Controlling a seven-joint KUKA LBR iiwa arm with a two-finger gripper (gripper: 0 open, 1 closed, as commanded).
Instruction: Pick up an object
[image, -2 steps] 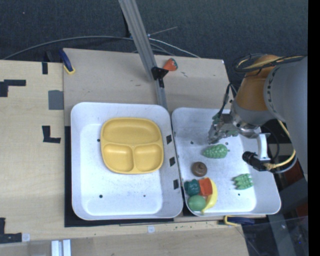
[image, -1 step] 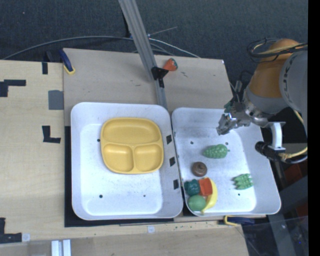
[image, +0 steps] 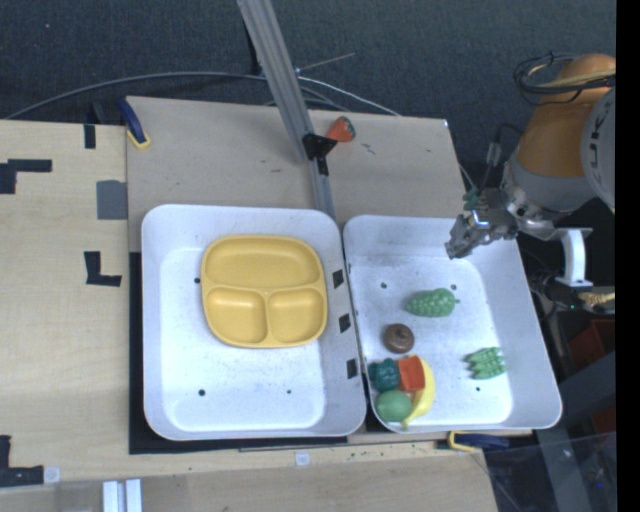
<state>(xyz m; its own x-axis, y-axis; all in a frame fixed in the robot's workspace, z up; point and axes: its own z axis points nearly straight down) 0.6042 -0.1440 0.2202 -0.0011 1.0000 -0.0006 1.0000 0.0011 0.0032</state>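
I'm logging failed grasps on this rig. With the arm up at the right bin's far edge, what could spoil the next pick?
1. The teal piece, red block, green ball and banana crowd one corner, so a grasp there may catch two or slip.
2. They sit against the right bin wall, which may block a descent.
3. The gripper is near the rim and could clip it.

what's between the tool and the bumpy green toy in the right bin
Nothing: in the camera view, bare white bin floor separates the tool from the bumpy green toy.
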